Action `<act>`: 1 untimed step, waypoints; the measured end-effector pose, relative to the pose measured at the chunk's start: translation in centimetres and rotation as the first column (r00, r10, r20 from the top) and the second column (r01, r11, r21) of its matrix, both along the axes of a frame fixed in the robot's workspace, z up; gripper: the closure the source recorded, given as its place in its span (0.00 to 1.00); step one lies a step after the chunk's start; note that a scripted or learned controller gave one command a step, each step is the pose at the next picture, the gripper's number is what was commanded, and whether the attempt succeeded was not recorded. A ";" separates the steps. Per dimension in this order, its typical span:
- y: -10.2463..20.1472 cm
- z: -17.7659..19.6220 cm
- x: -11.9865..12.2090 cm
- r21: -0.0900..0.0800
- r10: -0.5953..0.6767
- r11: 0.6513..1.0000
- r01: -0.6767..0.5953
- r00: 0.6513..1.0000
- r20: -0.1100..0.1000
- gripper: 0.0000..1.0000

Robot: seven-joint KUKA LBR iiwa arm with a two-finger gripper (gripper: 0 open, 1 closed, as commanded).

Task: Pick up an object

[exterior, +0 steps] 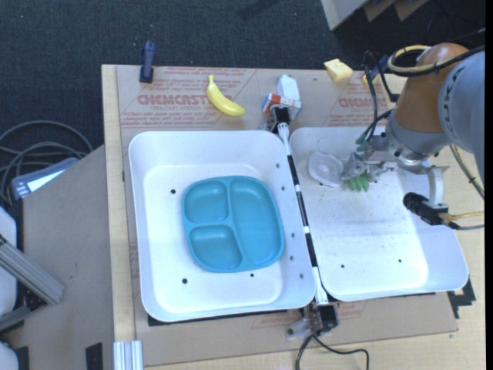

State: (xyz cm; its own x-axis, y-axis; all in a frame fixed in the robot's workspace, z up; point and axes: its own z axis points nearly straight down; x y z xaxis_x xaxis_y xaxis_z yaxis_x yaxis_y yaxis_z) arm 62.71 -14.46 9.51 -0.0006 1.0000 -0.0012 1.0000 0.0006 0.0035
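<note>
Down in the far part of the right white bin [431,272] sits my gripper [359,168], hung from my grey arm with its orange band [422,91]. A small green object [357,183] lies right at my tip, touching it or just under it; whether it sits between my fingers I cannot tell, nor whether my jaws are wide or narrow. Just left of it rests a pale, translucent crumpled piece [325,168] on the bin floor. Left bin [154,168] carries a blue plastic plate with three compartments [231,223]. Beyond the bins, on the cardboard-covered bench [131,114], lie a yellow banana [223,99], a yellow block [338,70] and a dark blue clip-like item [146,60].
</note>
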 end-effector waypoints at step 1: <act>7.5 9.0 -1.5 0.001 0.001 1.000 -0.001 1.000 -0.002 1.00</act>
